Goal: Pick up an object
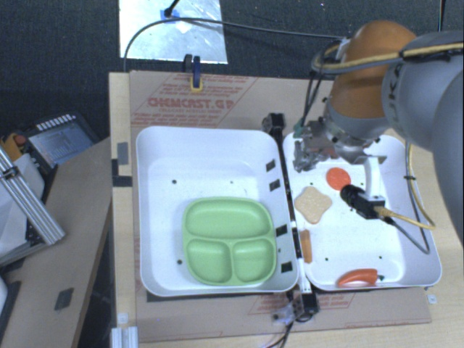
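My gripper (316, 155) hangs low over the back left part of the right bin (417, 259), under the grey wrist with its orange band. Just to its right and a little nearer lies a red round slice (338, 177). A beige toast-shaped piece (313, 204) lies in front of the gripper. Along the bin's left wall rests a small orange sausage-like piece (306, 245). A red-orange piece (357, 276) lies by the front wall. I see nothing held in the gripper.
A green divided plate (229, 239) sits in the front of the left bin (167, 158). A black part with a yellow cable (360, 200) hangs from the arm over the right bin's middle. A black-clipped divider (284, 194) separates the bins.
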Action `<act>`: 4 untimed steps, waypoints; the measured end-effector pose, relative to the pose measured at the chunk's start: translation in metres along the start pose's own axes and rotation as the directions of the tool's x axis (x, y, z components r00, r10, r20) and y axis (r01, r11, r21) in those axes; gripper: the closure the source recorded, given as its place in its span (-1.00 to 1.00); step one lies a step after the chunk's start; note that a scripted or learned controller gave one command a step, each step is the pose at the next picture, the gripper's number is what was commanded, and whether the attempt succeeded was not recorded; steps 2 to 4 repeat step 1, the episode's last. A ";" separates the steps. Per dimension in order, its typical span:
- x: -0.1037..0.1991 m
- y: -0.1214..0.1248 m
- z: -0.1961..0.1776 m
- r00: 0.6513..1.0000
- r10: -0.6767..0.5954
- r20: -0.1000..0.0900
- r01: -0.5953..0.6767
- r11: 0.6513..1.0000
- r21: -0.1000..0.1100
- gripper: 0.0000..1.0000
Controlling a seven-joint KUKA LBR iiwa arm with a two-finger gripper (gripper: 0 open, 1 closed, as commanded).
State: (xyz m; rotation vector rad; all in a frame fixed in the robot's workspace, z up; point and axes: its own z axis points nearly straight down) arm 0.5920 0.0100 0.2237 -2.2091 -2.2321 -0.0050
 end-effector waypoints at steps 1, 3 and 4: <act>0.046 0.000 0.007 1.000 0.001 0.001 -0.001 1.000 0.001 1.00; 0.046 0.000 0.007 1.000 0.001 0.001 -0.001 1.000 0.001 1.00; 0.046 0.000 0.007 1.000 0.001 0.001 -0.001 1.000 0.001 1.00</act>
